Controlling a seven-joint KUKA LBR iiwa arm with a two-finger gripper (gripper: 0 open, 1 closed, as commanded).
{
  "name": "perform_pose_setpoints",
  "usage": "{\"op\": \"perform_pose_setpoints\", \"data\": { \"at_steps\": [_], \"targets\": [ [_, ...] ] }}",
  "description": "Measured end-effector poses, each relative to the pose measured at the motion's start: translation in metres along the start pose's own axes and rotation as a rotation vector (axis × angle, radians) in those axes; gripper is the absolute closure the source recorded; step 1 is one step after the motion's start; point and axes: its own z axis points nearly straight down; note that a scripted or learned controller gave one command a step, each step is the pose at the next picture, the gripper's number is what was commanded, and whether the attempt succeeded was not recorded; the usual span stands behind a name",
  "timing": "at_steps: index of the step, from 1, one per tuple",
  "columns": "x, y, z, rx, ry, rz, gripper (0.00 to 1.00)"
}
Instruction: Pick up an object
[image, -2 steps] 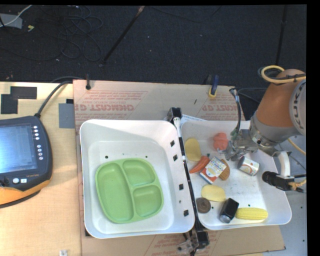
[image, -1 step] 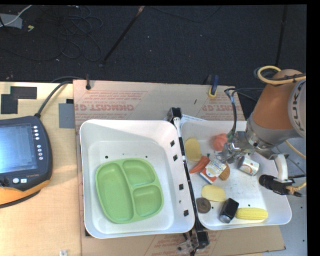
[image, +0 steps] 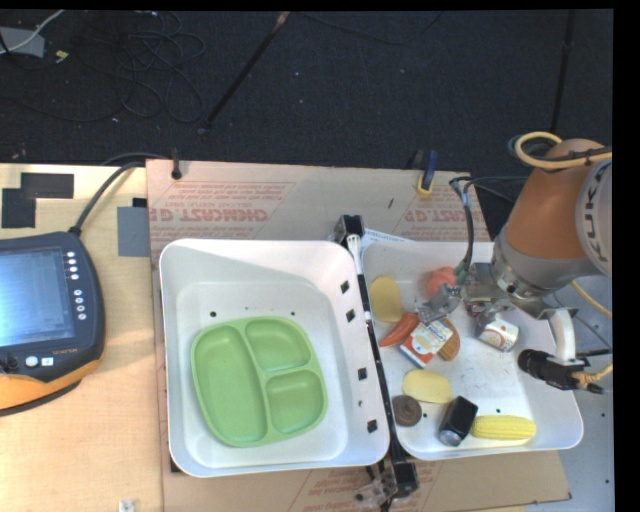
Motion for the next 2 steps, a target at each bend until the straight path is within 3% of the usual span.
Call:
{"op": "perform_pose_setpoints", "data": {
  "at_steps": [1,2],
  "targets": [
    [0.028,-0.047,0.088,0.01,0.002,0.002,0.0],
    [0.025,-0.044,0.073,0.002,0.001,0.008,1.0]
  ]
}}
